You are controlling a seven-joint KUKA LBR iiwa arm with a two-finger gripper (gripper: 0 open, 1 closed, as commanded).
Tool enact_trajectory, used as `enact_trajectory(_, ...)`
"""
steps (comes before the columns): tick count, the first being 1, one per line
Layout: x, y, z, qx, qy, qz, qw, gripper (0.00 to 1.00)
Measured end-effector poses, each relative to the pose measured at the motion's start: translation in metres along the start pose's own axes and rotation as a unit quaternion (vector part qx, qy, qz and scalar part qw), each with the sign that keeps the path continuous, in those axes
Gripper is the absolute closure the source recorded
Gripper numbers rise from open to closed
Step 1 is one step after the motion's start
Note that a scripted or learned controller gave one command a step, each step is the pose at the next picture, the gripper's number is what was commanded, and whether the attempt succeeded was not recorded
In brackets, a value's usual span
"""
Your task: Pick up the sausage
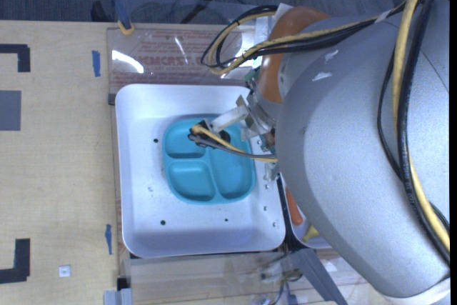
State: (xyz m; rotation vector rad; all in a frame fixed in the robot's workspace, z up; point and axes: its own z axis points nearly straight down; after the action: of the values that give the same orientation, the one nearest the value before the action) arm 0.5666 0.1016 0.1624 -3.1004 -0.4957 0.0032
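Observation:
A blue divided plate lies in the left white bin. My gripper hangs over the plate's upper right corner, at the bin's right wall, with the big grey arm right behind it. A thin orange-red sliver peeks out under the arm at the left edge of the right bin; I cannot tell whether it is the sausage. The arm hides nearly all of the right bin.
A small yellow bit shows below the orange sliver. A clear plastic sheet lies behind the left bin. The wooden bench stretches to the left, with blue tape marks.

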Motion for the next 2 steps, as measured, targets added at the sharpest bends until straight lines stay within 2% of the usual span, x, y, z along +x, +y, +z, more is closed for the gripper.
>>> enact_trajectory(1, 0.0, 0.002, -0.009, 0.0, 0.0, 0.002, 1.0, 1.0)
enact_trajectory(2, -0.023, -0.036, 0.055, 0.0, 0.006, 0.01, 0.9999, 1.0)
